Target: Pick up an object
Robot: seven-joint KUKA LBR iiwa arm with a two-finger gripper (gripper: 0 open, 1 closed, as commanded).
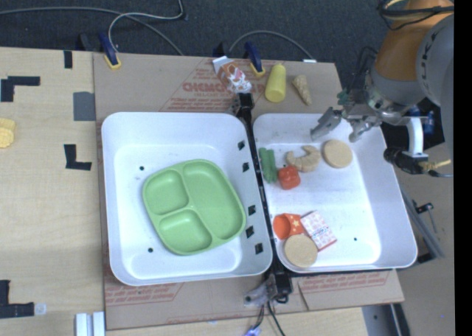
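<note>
Gripper (341, 127) spread open at the upper right of the right bin (383, 202), two grey fingers splayed apart, nothing between them. Just below the gripper, almost under its right finger: a round tan cookie (338, 154) lying flat on the bin floor, the nearest thing to pick. Beside the cookie, slightly farther toward the bin divider: a pale, curved pastry (304, 158), long axis running roughly across, from the gripper's side toward the divider. Farther along the same line: a small red tomato (288, 177) touching a green pepper (267, 165) that lies lengthwise along the divider. Bare white floor around the cookie, so room for fingers on either side.

Well below the gripper, at the bin's near edge: an orange piece (283, 224), a red-and-white packet (318, 230), and a second round cookie (301, 251), crowded together.

Farthest, across the divider: a green sectioned plate (193, 205) in the left bin (122, 180). Behind the bins, on the worktop (44, 194): a yellow bottle (275, 82).
</note>
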